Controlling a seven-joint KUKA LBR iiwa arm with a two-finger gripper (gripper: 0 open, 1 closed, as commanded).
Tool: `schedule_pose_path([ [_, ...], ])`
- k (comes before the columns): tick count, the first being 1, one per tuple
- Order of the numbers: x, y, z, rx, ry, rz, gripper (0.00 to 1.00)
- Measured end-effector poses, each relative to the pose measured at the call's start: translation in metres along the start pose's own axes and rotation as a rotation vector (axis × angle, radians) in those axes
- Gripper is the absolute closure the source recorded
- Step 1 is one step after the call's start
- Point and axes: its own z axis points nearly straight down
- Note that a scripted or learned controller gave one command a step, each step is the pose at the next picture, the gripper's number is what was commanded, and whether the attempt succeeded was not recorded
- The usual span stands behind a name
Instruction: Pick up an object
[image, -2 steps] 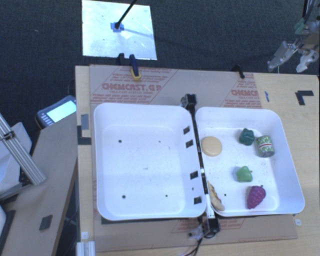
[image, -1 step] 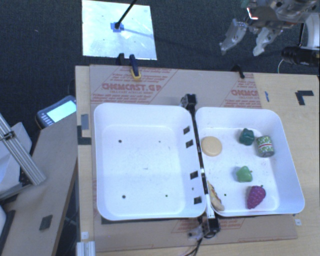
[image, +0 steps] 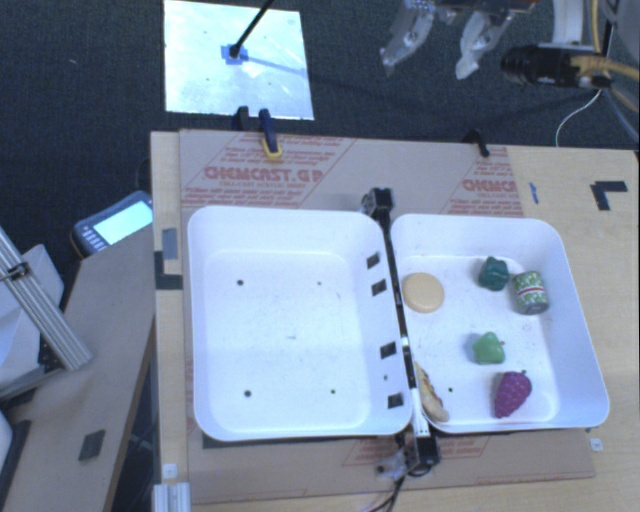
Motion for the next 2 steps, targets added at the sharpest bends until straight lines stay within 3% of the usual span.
schedule_pose_path([
  [1, -0.007, 0.001, -0.008, 0.003, -0.004, 0.007, 1.00],
  [2, 0.089, 0.001, 0.000, 0.007, -0.002, 0.003, 1.00],
])
